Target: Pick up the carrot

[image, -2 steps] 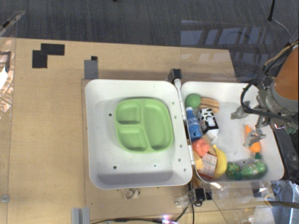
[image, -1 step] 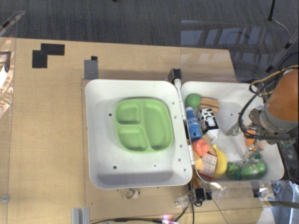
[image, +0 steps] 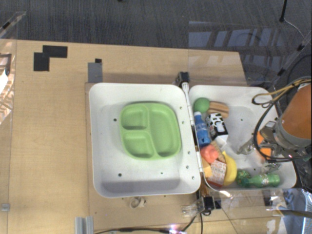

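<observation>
An orange piece that looks like the carrot point(image: 263, 147) lies near the right side of the right bin point(image: 243, 99), mostly hidden beneath the arm's wrist. The gripper point(image: 261, 155) hangs low over that spot, right on or just above the carrot. The grey arm with its orange band point(image: 298, 115) comes in from the right edge and covers most of the gripper. Whether anything is held cannot be seen.
The right bin also holds a green ball point(image: 201, 104), a blue bottle point(image: 201, 130), a black-and-white item point(image: 217, 123), a pink-orange fruit point(image: 210, 153), a banana point(image: 230, 167) and a green vegetable point(image: 258, 180). A green divided plate point(image: 148, 130) sits in the left bin point(image: 105, 130).
</observation>
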